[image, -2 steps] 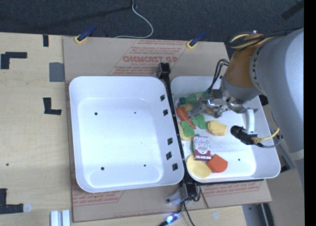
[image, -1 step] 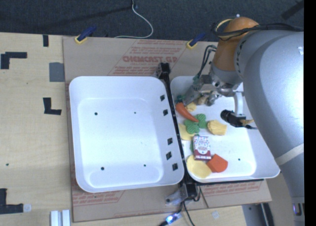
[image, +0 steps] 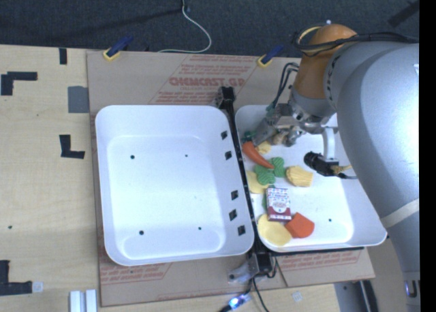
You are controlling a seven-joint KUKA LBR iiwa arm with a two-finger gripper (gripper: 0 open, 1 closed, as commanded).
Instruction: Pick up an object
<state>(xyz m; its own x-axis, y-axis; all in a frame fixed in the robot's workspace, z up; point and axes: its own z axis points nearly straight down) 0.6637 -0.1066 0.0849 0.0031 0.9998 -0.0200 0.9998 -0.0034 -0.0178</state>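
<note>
Camera view, from left to right: two shallow white bins sit side by side on a bench. One left bin [image: 163,181], then one right bin [image: 340,219] with a cluster of small toy foods along its left side: one orange carrot [image: 257,155], one green piece [image: 272,165], three yellow pieces, one small red-and-white carton [image: 278,203], one red-orange piece [image: 300,225]. One gripper [image: 274,129] hangs just over the carrot's far end; whether its jaws are apart or hold anything cannot be told.

Brown cardboard sheet [image: 197,82] under bins; blue clamps [image: 117,47] at corners; white cable [image: 194,21] behind.
</note>
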